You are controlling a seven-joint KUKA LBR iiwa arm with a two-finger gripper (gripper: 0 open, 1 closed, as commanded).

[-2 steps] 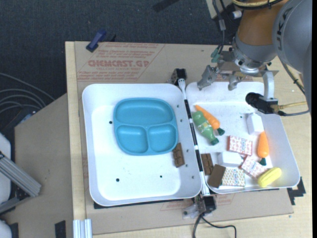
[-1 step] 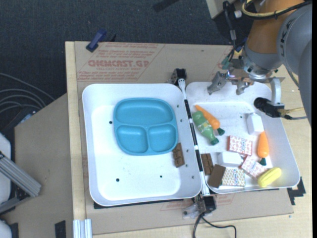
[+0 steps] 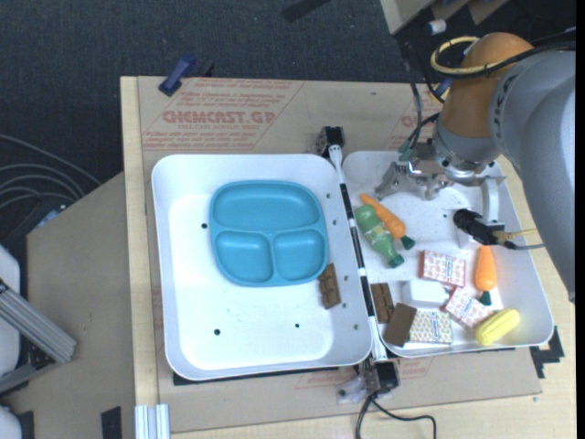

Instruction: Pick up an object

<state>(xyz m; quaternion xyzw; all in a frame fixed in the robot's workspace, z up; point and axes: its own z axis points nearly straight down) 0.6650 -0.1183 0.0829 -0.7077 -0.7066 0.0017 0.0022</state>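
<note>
With the claw [image 3: 413,177] low at the right bin's [image 3: 535,323] far edge, grip impossible to tell, the bottle [image 3: 378,233] and carrot [image 3: 384,214] lie touching, so a grab could pinch both or slip.

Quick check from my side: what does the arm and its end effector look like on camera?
The arm is bulky, rounded and light grey, with an orange band above the wrist. The end effector is small, metallic grey hardware. Thin dark cables run beside the wrist, and a yellowish cable loop sits above the band.

light: even, bright overhead | shadows: soft | focus: slightly soft, grainy
</note>
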